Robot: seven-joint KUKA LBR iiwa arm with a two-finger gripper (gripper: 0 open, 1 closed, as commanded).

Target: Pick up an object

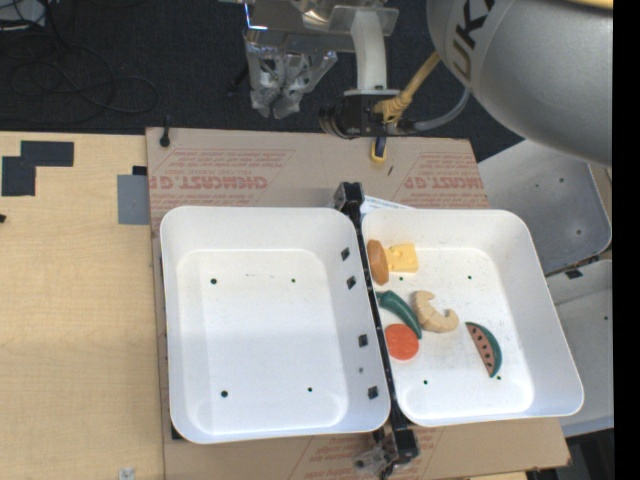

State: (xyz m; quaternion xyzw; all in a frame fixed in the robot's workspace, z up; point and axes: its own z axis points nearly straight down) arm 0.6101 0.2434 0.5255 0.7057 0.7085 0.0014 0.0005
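Observation:
The right bin (530,268) holds several small toy foods near its left wall: a brown bun-like piece (378,262), a yellow cheese wedge (403,258), a green pepper-like piece (399,310), a red round piece (402,343), a tan cashew-shaped piece (435,312) and a watermelon slice (484,348). My gripper (288,95) hangs high at the top of the view, beyond the bins' far edge and above the dark floor, well away from all the objects. Nothing shows between its fingers.
The left bin (185,268) sits beside the right one, joined by a black clip strip (360,298). Both rest on a cardboard sheet (240,173) over the wooden bench. The arm's large grey body (530,48) fills the upper right.

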